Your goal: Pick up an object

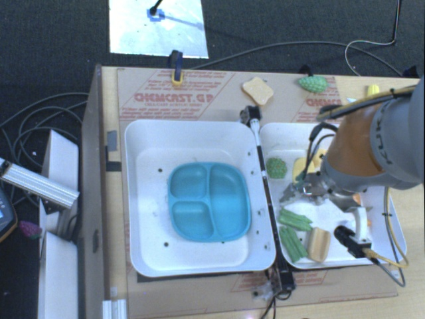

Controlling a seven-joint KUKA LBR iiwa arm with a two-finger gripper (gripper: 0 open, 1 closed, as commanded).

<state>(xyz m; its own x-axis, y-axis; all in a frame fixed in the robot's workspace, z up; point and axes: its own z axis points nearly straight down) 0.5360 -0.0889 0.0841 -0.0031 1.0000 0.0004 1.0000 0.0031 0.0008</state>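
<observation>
In the right bin (pixel 287 133) my gripper (pixel 300 191) hangs low near the middle, just above a green pea pod (pixel 295 219). A second green pod (pixel 292 242) lies by the front wall, with a tan block (pixel 319 244) beside it. Left of the gripper, a round green vegetable (pixel 276 168) sits close to the bin's left wall. A yellow piece (pixel 302 167) shows just behind the gripper, partly hidden by the arm. Nothing can be seen held in the gripper. The arm hides the right half of this bin.
The left bin (pixel 143 178) holds a blue divided plate (pixel 208 201). Behind the bins, on the board, lie a toy bread slice (pixel 257 90), a knobbly green thing (pixel 313 84) and a yellow piece (pixel 373 90). A yellow and black clamp (pixel 176 68) stands at the board's back edge.
</observation>
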